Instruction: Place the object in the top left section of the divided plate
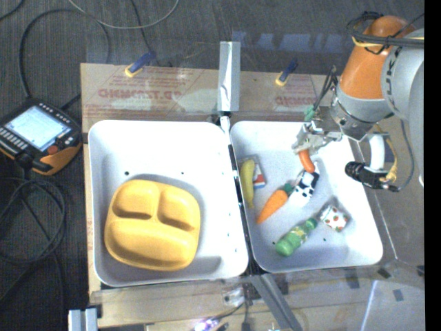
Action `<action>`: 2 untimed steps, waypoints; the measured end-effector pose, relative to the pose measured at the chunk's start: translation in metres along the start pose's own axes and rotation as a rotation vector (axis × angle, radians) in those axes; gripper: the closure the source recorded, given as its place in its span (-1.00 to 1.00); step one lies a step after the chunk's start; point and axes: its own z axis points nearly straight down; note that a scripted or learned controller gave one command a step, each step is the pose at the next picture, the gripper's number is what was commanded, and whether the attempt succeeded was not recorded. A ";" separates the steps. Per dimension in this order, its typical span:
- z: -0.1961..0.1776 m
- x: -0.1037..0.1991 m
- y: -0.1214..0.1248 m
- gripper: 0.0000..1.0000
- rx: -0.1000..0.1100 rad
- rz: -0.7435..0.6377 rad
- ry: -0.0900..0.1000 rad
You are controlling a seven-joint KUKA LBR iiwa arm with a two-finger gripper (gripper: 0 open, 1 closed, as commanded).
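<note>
One yellow divided plate [153, 224] sits in the left bin [96, 185], well left of the gripper [309, 143], whose fingers pinch a small orange object [306, 161] over the right bin [358, 250]. Below it lie one carrot [271, 205], one green bottle [295, 237], one die [333, 219].

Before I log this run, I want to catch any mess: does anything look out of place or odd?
Nothing is spilled or broken. The yellow divided plate lies flat in the left bin with no toy in it yet. The carrot, green bottle and other toys lie loose in the right bin, under the gripper.
</note>
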 end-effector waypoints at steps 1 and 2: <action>-0.008 0.082 -0.016 1.00 0.001 -0.053 0.004; 0.015 0.133 -0.079 1.00 0.000 -0.328 0.007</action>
